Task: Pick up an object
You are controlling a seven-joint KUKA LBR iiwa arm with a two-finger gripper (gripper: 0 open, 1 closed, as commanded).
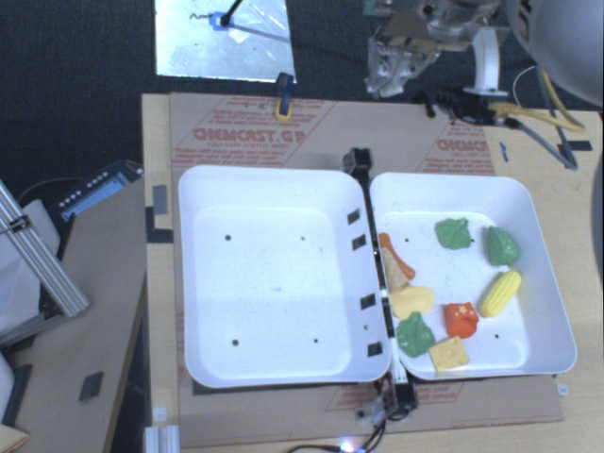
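Note:
My gripper [389, 81] hangs high above the bench, past the far edge of the right bin [528, 206], with nothing visible between its fingers. In the right bin lie a green leafy piece [454, 233], a second green piece [502, 246], a yellow corn cob [500, 293], a red pepper [461, 319], an orange carrot [396, 259], a pale yellow piece [412, 301], a green leafy piece [414, 334] and a yellow wedge [447, 354]. All of them sit well below and nearer the camera than the gripper.
The left bin [203, 253] sits beside the right one, joined along a black-clipped divider [370, 253]. A yellow and blue clamp [283, 97] stands at the board's far edge. A shiny metal sheet [223, 25] lies beyond it.

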